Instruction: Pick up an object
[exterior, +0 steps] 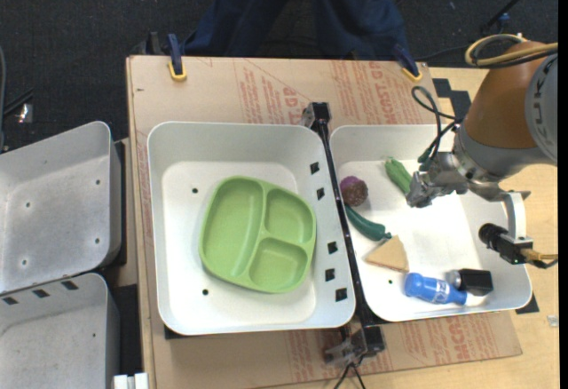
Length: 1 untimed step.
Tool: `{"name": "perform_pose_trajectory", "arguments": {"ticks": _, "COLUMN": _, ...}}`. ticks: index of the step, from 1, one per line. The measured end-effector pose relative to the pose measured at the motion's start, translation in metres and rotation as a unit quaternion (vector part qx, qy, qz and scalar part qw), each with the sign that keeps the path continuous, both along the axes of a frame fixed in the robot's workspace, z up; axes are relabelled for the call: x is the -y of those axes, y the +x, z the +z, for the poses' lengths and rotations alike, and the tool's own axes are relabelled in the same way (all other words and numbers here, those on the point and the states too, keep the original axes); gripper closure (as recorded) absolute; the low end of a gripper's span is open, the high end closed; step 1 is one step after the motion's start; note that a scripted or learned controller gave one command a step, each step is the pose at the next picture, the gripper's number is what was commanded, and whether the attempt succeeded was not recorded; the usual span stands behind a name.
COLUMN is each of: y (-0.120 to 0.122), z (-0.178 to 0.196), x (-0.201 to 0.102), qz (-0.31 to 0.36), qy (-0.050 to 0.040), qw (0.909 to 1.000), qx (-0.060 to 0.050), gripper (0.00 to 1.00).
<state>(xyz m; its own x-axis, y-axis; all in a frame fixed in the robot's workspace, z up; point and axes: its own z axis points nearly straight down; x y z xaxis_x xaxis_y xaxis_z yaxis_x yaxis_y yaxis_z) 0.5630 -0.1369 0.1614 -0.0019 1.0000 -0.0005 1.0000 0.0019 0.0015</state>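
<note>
green pepper (pixel 398 172) in right bin (pixel 497 303), top-left, claw (pixel 421 194) just beside it, nothing visibly held | claw state: can't tell | pick not done, judging by that | nearby: purple ball (pixel 354 191), dark green pod (pixel 364 222), tan wedge (pixel 388 255), blue bottle (pixel 435 288) | left bin (pixel 177 307): green divided plate (pixel 258 234)

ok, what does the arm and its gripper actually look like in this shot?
The arm has a rounded orange-brown band topped by a grey shell with dark lettering. Its wrist is grey metal, ending in a dark gripper. Black cables loop beside the wrist and a yellowish cable arcs over the orange band. A white bracket with a black part hangs below.
</note>
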Motion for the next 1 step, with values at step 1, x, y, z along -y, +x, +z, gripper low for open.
{"name": "perform_pose_trajectory", "arguments": {"ticks": 1, "y": 0.0013, "z": 0.041, "x": 0.0017, "qz": 0.0, "qy": -0.0001, "qw": 1.0, "qx": 0.0, "gripper": 1.0}}
